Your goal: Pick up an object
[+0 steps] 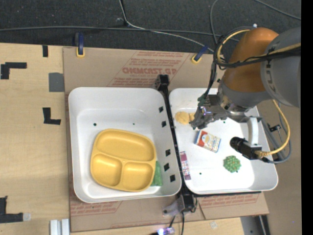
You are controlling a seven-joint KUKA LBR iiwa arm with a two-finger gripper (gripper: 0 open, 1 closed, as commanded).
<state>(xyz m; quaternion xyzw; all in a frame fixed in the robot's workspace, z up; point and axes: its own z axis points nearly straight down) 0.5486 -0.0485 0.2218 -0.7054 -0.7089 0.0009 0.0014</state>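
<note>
Your claw (199, 120) is sitting low over the back part of the right bin (264, 182), right next to a small tan, cookie-looking thing (183, 117), and honestly you can't tell from this angle whether it's open or closed, or whether it's got hold of anything, because it's just a dark cluster there. The arm (254, 67) comes in from the right side, with the big orange band bulging up top and the grey body bent down toward the bin, wrist pointing left toward the divider between the two bins. Yellow and black cables loop around it, and a black cylinder part (243, 147) hangs off the arm over the right side of that bin. Counting stuff for you: two white bins side by side. In the right one you've got one tan piece near the claw, one small white carton with an orange and blue label (207, 141) lying near the middle, just in front of the claw, one bumpy green ball (232, 163) toward the front right, and one thin purple packet (184, 163) along the left wall. The left bin (80, 102) has one yellow divided tray (123, 159) with three sections, plus one green thing (157, 175) peeking out at the tray's right edge.
</note>
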